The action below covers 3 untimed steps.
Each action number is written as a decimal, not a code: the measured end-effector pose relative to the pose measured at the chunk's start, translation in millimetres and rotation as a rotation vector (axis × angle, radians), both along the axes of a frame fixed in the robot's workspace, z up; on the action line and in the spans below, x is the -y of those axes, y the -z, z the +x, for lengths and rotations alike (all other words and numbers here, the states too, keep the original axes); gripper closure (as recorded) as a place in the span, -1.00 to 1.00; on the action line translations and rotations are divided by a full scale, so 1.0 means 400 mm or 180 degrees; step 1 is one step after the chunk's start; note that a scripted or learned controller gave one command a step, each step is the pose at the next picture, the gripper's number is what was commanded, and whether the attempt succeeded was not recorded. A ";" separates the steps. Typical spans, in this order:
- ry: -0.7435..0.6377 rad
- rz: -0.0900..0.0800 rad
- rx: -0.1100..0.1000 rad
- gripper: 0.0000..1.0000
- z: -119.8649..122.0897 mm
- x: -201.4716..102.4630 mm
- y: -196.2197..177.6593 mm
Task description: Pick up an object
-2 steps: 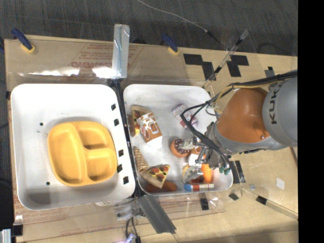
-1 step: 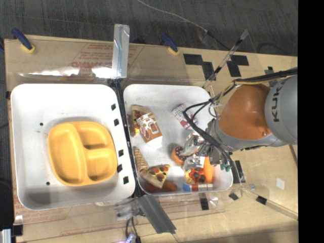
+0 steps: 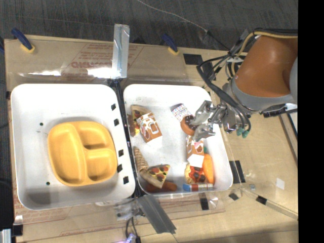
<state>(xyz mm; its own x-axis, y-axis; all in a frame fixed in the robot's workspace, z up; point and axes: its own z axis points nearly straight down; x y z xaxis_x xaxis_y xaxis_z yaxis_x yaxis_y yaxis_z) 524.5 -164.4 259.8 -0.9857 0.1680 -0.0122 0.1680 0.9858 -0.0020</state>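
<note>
A jumble of small toy food items is seen in the right bin (image 3: 167, 92). A brown-and-white gingerbread-house piece (image 3: 148, 126) lies tilted near the bin's left wall. A pizza slice (image 3: 156, 174) with dark toppings lies flat at the lower left, beside a waffle-textured cone piece (image 3: 139, 160). An orange carrot-like piece (image 3: 207, 168) lies along the right wall, just beside a small printed box (image 3: 195, 147). A reddish round piece (image 3: 187, 125) sits near the middle right, touching the pincer (image 3: 201, 123). A small purple-patterned packet (image 3: 178, 110) lies just above it. Whether anything is gripped cannot be told.
</note>
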 end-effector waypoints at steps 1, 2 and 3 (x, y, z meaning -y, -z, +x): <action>0.1335 0.0022 -0.0063 1.00 0.100 0.052 0.291; 0.2017 0.0022 -0.0028 1.00 0.215 0.069 0.306; 0.2232 0.0031 -0.0009 1.00 0.200 -0.079 0.126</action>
